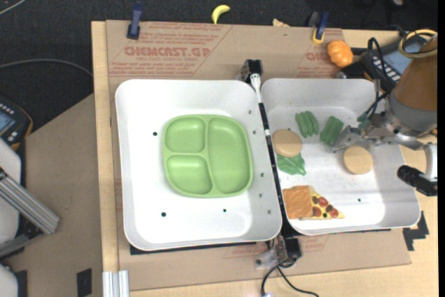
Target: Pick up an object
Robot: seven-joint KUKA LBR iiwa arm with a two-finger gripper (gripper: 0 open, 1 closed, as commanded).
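Gripper (pixel 356 136) of mine is hovering in the right bin (pixel 389 213), just above a tan round cookie (pixel 358 161); whether it is open, I cannot tell.

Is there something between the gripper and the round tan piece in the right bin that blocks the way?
Nothing visible blocks it. The gripper hangs just above the round tan piece in the right bin. The green piece lies to its left, beside the path.
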